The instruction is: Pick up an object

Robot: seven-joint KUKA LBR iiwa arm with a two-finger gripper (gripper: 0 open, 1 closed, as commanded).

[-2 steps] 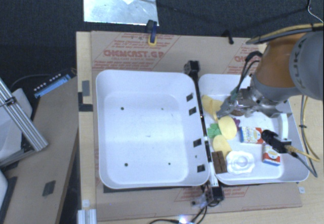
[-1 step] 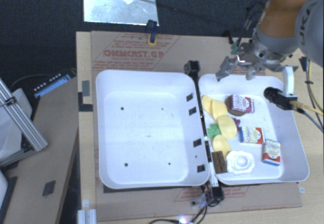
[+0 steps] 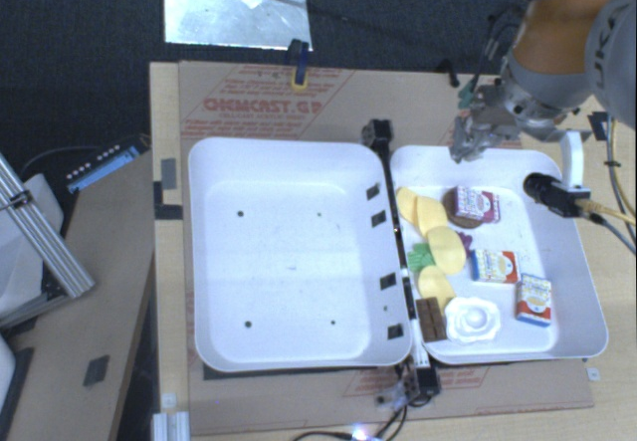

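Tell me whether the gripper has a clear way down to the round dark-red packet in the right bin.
Probably yes. The gripper hangs above the right white bin's far edge, and the round dark-red packet lies just in front of it, top uncovered. A yellow piece sits close on its left, which may crowd one finger.

Food items (image 3: 460, 260) in right bin (image 3: 587, 315)

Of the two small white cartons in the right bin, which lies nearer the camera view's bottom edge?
The carton with the red-orange label, by the bin's right wall; the other carton lies up-left of it, beside the yellow pieces.
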